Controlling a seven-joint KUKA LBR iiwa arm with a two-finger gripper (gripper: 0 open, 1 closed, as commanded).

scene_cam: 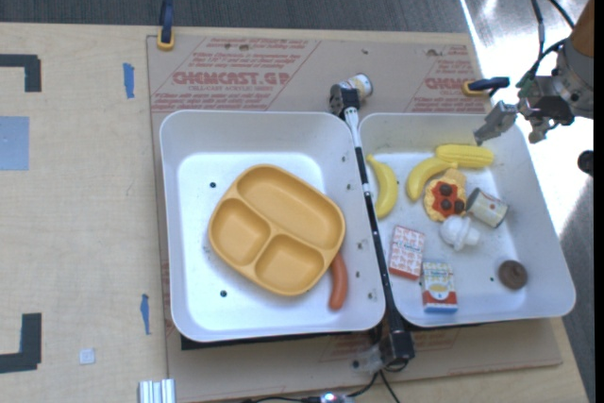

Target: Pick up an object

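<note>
Looking down on the bench, I see the gripper (pixel 517 116) at the far right corner of the right bin (pixel 543 203), its fingers spread and holding nothing. Nearest to it lies a knobbly yellow corn cob (pixel 464 155), just below and left. Two smooth curved bananas (pixel 406 181) lie further left, and a sausage (pixel 337 284) rests beside the orange divided plate (pixel 276 229) in the left bin (pixel 189 203).
</note>
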